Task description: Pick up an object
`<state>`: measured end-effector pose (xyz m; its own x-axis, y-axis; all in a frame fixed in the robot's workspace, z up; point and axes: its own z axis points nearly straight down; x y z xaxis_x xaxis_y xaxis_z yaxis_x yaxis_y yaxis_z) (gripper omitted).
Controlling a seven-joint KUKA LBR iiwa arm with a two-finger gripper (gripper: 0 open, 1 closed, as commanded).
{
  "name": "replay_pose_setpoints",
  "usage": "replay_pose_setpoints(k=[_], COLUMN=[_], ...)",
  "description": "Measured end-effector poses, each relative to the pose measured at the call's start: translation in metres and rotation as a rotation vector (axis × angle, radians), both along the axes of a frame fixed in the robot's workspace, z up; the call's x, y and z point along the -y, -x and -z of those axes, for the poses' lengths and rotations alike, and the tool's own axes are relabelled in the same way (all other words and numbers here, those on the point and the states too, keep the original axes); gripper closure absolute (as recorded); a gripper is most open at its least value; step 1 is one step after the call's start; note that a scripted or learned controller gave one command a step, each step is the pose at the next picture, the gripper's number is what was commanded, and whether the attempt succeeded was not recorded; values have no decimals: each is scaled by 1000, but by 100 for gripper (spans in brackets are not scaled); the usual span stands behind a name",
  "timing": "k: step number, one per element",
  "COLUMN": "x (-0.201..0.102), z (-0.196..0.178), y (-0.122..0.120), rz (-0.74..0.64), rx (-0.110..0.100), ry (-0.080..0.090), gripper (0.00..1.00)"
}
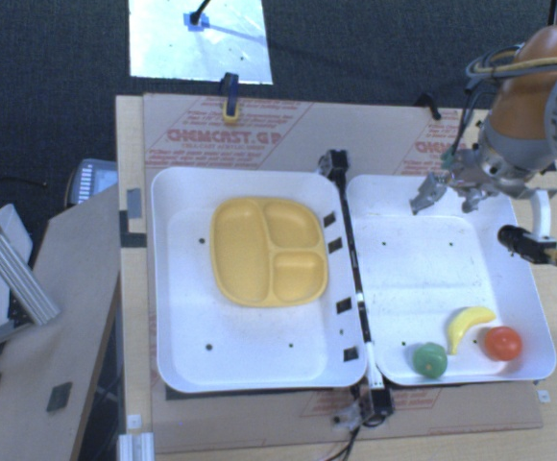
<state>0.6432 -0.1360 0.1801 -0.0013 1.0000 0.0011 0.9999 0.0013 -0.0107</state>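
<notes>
The arm [538,94] runs off the right edge, and its pincer [448,194] hangs spread open with nothing in it above the far rim of the right bin [423,277]. Three fruits sit in that bin's near corner: one green [430,359], one banana [467,327], one orange-red [501,342]. The left bin [182,286] holds one yellow divided plate [267,251]. Cardboard covers the bench [288,128]; dark carpet [48,65] lies beyond.

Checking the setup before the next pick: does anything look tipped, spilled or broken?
Nothing stands out. The yellow divided plastic plate lies flat in the left white bin; the yellow banana, green ball and red-orange ball cluster in the right bin's near corner.
</notes>
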Motion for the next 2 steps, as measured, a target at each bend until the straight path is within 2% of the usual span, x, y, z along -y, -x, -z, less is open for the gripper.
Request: replay_pose_setpoints(k=[1,2], x=[0,-4], z=[-7,55], y=[-3,-2], rz=[-2,-3], rx=[12,8], ry=[2,1], gripper=[0,0])
